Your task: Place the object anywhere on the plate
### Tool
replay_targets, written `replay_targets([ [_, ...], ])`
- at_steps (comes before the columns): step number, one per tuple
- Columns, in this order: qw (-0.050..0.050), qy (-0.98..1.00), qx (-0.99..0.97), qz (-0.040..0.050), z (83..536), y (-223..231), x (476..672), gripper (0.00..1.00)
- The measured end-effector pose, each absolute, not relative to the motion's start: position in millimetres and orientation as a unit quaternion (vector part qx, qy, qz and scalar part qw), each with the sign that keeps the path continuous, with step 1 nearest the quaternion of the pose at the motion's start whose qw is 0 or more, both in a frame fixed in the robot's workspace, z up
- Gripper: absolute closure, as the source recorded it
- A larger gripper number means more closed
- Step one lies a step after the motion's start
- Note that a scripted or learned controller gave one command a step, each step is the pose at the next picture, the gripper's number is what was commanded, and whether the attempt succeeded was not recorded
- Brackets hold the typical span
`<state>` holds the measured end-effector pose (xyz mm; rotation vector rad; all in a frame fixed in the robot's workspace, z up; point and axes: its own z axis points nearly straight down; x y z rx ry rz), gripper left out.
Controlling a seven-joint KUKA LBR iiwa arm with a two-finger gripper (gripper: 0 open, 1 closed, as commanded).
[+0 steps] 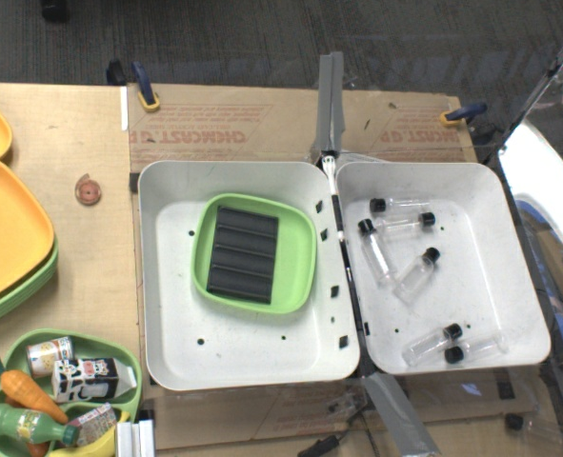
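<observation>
Whether the end effector is apart or together, I cannot tell from this view

The left white bin (167,350) carries a green square plate (302,255) with rounded corners, a little left of the bin's middle. On this plate lies a black ribbed block (243,254). It is flat, inside the rim, with its ridges running across it, and it touches no other thing.

The right white bin (510,284) stands just beside the left one, and their inner walls meet along the middle. In it lie several clear vials with black caps, all on their sides. Two vials (400,212) are near the far wall, and one vial (374,248) lies at a slant beside them. Another vial (420,268) is near the middle of the bin. Two more vials (433,346) lie close together by the near wall.

Both bins rest on a sheet of brown cardboard (233,127), which is held by a clamp (146,93) at the far left corner and a second clamp (462,114) at the far right.

On the wooden surface (90,131) to the left are stacked orange and green plates (10,246), a small round pink thing (89,190), and a green bowl (129,369) with toy food, among it a carrot (29,393) and a small can (48,355)
</observation>
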<state>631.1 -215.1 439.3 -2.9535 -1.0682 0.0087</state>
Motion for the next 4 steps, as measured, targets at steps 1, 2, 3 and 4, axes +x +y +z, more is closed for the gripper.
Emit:
replay_targets([
  [1, 0.001, -0.301, -0.953, 0.0027, 439, -217, 631.2, 0.00],
  [2, 0.000, -0.102, -0.995, 0.0030, 439, -222, 633.4, 0.00],
  [3, 0.000, -0.105, -0.994, 0.0025, 440, -222, 653.9, 0.00],
  [4, 0.000, -0.103, -0.995, 0.0027, 439, -221, 654.4, 0.00],
])
